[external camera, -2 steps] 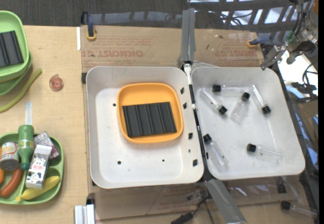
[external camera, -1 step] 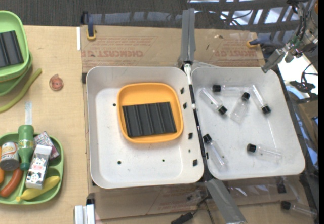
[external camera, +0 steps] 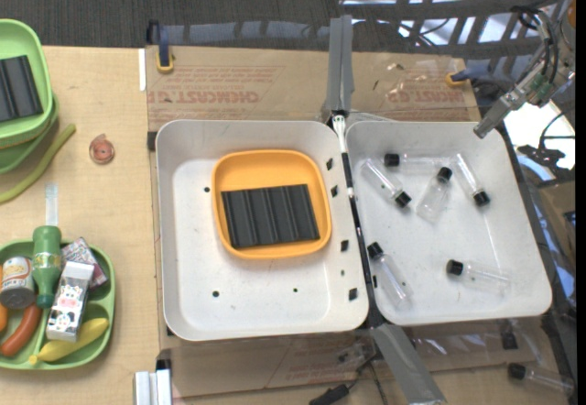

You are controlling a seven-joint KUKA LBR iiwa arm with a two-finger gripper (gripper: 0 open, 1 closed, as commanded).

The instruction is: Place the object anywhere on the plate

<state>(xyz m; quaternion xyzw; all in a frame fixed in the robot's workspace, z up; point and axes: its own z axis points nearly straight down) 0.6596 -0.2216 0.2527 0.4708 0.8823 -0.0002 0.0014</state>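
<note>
An orange plate (external camera: 271, 170) sits in the left bin (external camera: 188, 238). A dark ridged rectangular block (external camera: 272, 215) lies flat on it. In the right bin (external camera: 513, 229) lie several clear tubes with black caps, among them one at the back left (external camera: 377, 176), one in the middle (external camera: 436, 193) and one at the front right (external camera: 474, 274). My gripper (external camera: 499, 112) hangs over the back right corner of the right bin, above its rim and apart from all the tubes. It is small and partly cut off by cables.
On the bench to the left stand a green plate (external camera: 92, 339) with toy food and a bottle, and a green bowl (external camera: 27, 96) holding another dark ridged block. A small pink item (external camera: 102, 149) lies between them. A metal frame (external camera: 430, 27) runs behind the bins.
</note>
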